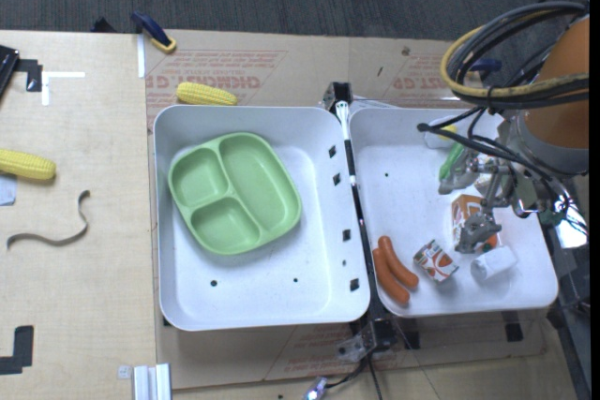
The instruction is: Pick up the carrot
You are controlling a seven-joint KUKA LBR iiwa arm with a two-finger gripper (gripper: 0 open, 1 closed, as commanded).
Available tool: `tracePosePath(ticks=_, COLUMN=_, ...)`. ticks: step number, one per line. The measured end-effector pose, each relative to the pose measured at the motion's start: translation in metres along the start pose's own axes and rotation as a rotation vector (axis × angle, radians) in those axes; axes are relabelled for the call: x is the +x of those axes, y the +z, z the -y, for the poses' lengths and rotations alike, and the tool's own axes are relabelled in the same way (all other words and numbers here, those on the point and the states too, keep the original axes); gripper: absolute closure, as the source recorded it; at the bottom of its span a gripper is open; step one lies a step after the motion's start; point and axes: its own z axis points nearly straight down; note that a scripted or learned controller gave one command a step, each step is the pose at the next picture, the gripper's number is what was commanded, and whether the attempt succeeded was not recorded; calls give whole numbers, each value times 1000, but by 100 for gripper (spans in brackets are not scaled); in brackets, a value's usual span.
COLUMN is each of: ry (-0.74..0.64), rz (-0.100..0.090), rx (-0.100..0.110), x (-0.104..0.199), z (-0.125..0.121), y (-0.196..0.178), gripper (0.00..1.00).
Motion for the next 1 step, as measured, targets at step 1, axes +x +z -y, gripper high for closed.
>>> tracePosePath(ticks=1, ry=-57, rz=-1, rx=-1, x=-26, z=-105, y=61, gripper=0)
